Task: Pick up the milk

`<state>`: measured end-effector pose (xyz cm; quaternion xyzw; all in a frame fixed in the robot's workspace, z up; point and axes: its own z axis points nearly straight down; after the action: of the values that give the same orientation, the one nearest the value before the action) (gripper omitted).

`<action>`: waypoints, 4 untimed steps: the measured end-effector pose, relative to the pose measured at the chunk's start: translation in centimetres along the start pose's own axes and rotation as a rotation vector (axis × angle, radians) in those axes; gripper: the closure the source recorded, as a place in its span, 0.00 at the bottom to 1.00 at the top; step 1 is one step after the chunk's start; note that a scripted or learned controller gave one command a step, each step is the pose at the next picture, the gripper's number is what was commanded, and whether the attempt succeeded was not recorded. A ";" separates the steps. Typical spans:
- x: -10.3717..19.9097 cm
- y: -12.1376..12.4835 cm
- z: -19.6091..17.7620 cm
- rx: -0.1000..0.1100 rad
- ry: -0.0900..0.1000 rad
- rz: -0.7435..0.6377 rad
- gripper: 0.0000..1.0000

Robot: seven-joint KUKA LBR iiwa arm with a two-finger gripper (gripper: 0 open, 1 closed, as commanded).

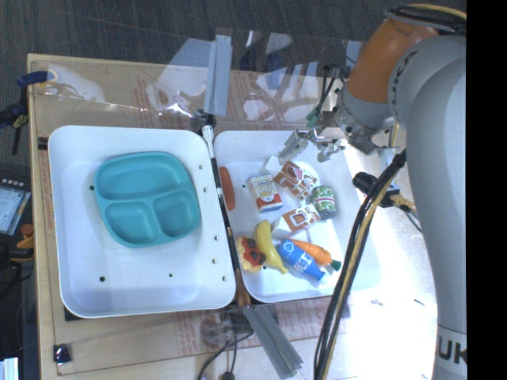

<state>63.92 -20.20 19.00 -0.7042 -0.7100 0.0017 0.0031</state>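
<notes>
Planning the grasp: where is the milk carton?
The milk carton lies in the right bin, upper middle, between the hot dog and a brown carton.

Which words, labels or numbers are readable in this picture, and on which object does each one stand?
"UK": white letters on the arm's base, cut off by the frame edge.
Milk carton: print too blurred to read.
Blue bottle: label too blurred to read.
Green can: label too small to read.

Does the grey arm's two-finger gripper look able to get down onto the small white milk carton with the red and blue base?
Probably yes. The gripper hangs above the right bin's far end, and the small white milk carton lies uncovered nearby. The brown-and-white carton beside it could crowd the fingers.
</notes>
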 end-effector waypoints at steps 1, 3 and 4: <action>1.6 -4.5 10.1 -0.001 0.000 -0.142 0.00; 7.7 -2.5 9.0 -0.001 -0.001 0.222 1.00; 16.1 -2.5 0.0 -0.002 -0.001 0.378 1.00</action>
<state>61.28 -4.17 19.07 -0.8250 -0.5651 0.0019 0.0019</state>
